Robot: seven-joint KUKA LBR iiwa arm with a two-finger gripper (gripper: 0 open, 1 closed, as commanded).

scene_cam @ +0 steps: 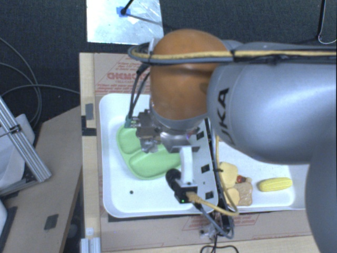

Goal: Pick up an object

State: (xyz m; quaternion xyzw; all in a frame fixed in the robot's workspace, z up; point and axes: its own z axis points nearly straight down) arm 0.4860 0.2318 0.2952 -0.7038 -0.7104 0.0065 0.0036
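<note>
A pale green, lobed object [143, 157] lies in the left part of the white bin [113, 194]. The arm's orange band and grey wrist hang right over it and cover its right side. The gripper [152, 141] is down at the green object, under the wrist. To the right lie a yellow corn cob [274, 184], a pale yellow piece [228, 173] and a brown-and-red piece [243, 190].
The big grey arm covers the right half of the view and much of the bin. A cardboard sheet [113, 73] lies under the bin. A foil sheet [124, 15] lies at the back, and metal rails [21, 146] stand at the left.
</note>
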